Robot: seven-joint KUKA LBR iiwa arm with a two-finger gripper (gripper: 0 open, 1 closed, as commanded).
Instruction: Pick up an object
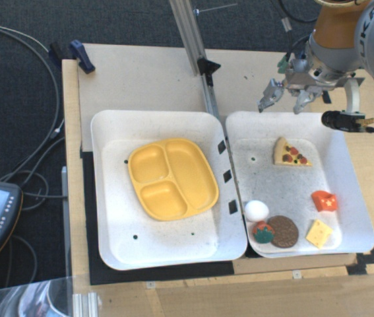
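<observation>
One fixed camera looks down slantwise on both bins (167, 127).

pizza slice (290, 153), egg (256, 211), cheese (318, 233), right bin (355, 177)

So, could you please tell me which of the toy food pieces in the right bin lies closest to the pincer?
The pizza slice, alone at the far end of the right bin, just below the pincer. The other pieces cluster along the near edge.
</observation>
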